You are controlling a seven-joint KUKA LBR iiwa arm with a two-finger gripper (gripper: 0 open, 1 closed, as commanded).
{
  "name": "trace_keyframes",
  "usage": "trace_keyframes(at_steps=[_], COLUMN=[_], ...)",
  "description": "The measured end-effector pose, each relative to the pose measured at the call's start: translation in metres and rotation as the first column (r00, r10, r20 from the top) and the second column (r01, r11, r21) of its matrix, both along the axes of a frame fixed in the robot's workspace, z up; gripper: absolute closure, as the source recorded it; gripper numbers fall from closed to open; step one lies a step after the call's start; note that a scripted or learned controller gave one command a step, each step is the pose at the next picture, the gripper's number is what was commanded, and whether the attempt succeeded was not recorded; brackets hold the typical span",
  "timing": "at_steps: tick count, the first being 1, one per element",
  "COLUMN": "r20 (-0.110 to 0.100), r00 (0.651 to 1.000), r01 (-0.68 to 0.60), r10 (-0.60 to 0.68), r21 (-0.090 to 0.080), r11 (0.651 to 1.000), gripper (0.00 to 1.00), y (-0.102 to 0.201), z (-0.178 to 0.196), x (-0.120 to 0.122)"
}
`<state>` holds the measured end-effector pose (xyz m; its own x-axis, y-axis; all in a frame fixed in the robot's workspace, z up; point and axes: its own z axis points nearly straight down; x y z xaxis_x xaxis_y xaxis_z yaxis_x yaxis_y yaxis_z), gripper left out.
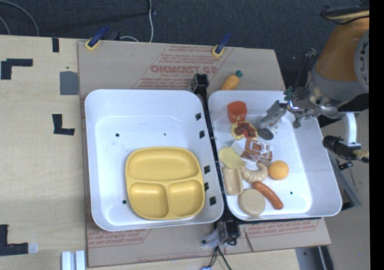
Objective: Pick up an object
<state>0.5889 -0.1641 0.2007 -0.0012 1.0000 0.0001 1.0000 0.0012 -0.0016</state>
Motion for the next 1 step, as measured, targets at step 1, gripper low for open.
trace_keyframes(at_steps=[1], r20=[-0.003], r00=[1.0], r01=[-0.005], r10=[0.005], r21=[0.002], r11=[1.0], gripper=[0.0], y=[0.0458], z=[-0.0475], x=[0.0331])
